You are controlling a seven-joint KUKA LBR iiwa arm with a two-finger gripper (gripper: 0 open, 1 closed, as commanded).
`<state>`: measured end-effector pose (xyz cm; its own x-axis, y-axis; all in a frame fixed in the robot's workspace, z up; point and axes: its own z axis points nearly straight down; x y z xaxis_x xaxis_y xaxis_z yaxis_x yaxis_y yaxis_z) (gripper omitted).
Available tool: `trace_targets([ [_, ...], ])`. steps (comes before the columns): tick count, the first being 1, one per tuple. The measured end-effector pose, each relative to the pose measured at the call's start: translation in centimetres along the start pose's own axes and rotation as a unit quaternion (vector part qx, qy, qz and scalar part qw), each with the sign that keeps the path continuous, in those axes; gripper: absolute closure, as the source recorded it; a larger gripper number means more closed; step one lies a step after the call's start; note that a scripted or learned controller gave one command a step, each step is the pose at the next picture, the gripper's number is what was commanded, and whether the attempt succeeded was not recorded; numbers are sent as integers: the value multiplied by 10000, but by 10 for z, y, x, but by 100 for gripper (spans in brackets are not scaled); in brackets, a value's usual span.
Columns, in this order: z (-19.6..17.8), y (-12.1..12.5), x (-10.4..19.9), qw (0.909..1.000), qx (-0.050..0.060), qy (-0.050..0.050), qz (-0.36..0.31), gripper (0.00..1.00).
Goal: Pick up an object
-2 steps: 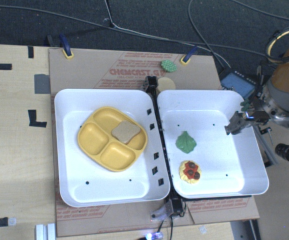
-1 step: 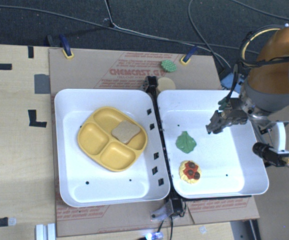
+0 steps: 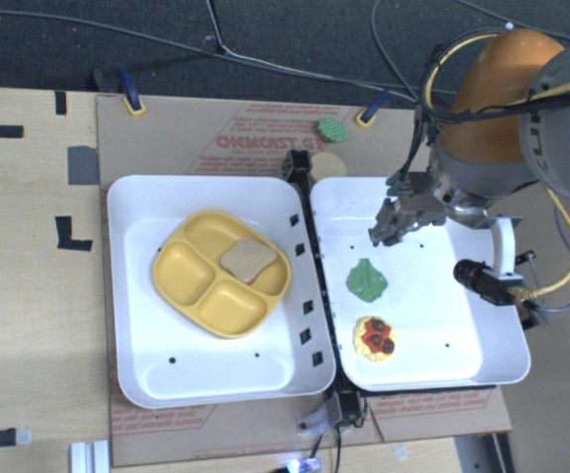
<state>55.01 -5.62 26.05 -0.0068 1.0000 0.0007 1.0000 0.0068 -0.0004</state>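
Left bin [image 3: 137, 363]: yellow divided plate [image 3: 206, 289] carrying a bread slice [image 3: 249, 258]. Right bin [image 3: 463, 358]: gripper [image 3: 386, 231] hovers above the far end, grip state unclear; green leaf toy [image 3: 367, 280] mid-bin, small pizza piece [image 3: 374, 338] nearer.

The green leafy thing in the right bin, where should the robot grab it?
Probably from straight above, pinching across the narrower top part of the green leaf. It lies flat on the right bin floor, so a sideways grab has little to catch. There is bare floor all around it, and the gripper hangs just above and to its right. The small pizza toy sits apart below.
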Motion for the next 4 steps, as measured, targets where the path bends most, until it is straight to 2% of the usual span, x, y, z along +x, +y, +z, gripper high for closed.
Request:
trace_targets([
  [1, 19, 13, 51, 10000, 12, -5, 11, 100],
  [2, 17, 38, 101, 10000, -2, 0, 2, 100],
  [3, 35, 54, 139, 10000, 7, -8, 15, 100],
  [4, 34, 53, 137, 10000, 8, -10, 22, 0],
])
